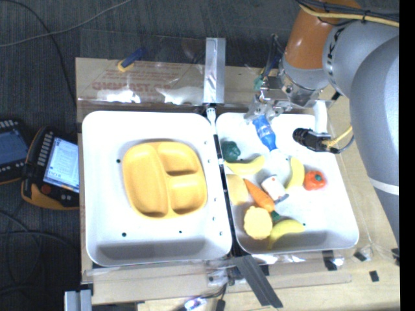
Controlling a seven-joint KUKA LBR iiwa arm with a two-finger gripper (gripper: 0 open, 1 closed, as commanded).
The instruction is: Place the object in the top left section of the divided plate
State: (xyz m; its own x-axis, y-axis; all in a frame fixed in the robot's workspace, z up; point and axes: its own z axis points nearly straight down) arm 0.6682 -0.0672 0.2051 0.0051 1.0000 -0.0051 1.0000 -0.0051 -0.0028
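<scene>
Camera view, looking down on the desk (91,67) and its two bins. My end effector (267,112) sits over the far edge of the right bin (343,206), and there's a blue object (264,132) hanging just below it, tilted, its upper end up between the fingertips. So I'm calling it closed narrowly on that blue piece, lifted clear of the pile rather than resting in it, as far as I can tell from this angle.

Below and nearer the camera from the end effector lies the rest of the clutter: a dark green piece (230,151), a yellow banana shape (249,165), an orange carrot (259,195), a red tomato (314,180) off to the arm side, and a pale yellow round piece (257,223) nearest the front.

Away to the other side, in the left bin (104,238), the yellow divided plate (163,177) waits flat in the middle. I judge it sits there alone so the drop has an uncluttered target. Its top left section lies well apart from the end effector, across the ridge where the bins meet, so the carry is not yet done.
</scene>
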